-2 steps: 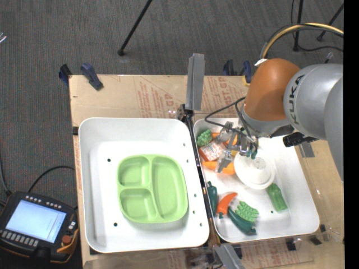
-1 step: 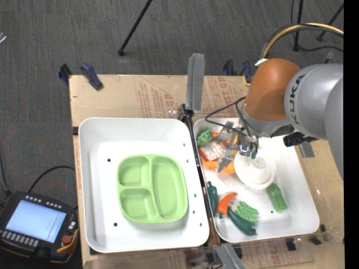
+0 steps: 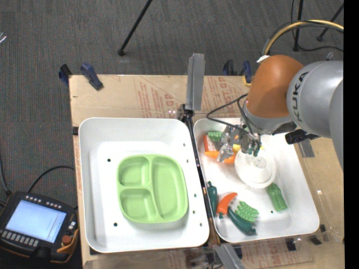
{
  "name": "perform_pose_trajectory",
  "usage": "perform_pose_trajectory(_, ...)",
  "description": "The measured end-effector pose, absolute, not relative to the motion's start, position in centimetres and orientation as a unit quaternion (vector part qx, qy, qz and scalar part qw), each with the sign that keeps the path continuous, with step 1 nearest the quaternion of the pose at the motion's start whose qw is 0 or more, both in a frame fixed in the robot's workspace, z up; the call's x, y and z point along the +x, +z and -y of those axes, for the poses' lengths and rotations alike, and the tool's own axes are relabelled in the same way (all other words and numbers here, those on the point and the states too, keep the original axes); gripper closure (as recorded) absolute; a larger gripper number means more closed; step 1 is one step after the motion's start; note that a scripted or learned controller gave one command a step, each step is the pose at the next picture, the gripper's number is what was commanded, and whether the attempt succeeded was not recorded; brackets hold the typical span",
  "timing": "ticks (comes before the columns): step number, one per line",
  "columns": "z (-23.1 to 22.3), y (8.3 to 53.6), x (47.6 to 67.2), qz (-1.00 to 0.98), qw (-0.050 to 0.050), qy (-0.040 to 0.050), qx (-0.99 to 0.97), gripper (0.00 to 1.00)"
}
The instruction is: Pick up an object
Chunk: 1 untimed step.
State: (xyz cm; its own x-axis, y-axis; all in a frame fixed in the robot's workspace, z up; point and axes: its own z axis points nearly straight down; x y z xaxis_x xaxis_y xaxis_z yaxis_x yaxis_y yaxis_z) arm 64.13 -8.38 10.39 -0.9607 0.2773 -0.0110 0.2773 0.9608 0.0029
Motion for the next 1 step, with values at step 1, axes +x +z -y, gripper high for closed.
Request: perform_pose_trajectory(1, 11.86, 29.38, 62.86, -0.997, 0.01, -0.0007, 0.078, 1.0)
